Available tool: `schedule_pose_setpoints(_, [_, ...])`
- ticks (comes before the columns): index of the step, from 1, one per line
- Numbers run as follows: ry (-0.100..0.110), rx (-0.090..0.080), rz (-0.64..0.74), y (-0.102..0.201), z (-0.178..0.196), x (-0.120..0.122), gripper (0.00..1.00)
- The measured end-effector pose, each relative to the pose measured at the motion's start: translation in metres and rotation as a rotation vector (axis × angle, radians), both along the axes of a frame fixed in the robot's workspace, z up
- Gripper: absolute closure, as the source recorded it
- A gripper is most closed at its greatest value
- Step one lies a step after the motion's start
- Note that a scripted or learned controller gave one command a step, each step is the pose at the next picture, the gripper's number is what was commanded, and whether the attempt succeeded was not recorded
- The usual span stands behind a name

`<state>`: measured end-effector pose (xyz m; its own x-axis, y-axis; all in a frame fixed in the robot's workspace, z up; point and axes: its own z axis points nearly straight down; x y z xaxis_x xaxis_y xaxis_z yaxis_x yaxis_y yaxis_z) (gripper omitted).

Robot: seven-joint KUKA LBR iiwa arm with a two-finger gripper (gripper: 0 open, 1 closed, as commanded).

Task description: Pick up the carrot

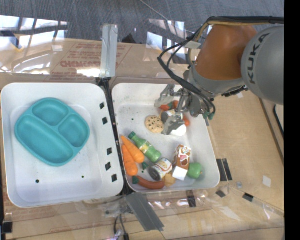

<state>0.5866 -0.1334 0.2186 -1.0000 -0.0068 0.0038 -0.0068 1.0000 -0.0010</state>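
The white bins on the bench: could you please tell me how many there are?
2. The left bin holds a teal divided plate; the right bin holds the carrot and other toy food, with the hand over its far end.
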Motion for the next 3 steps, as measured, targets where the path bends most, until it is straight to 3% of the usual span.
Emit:
schedule_pose_setpoints(1, [-0.016, -0.004, -0.114, 0.027, -0.111, -0.019, 0.0])
schedule_pose_setpoints(2, [0.0, -0.001, -0.119, 0.041, -0.129, -0.077, 0.0])
schedule_pose_setpoints(3, [0.001, -0.001, -0.11, 0.043, -0.121, -0.076, 1.0])
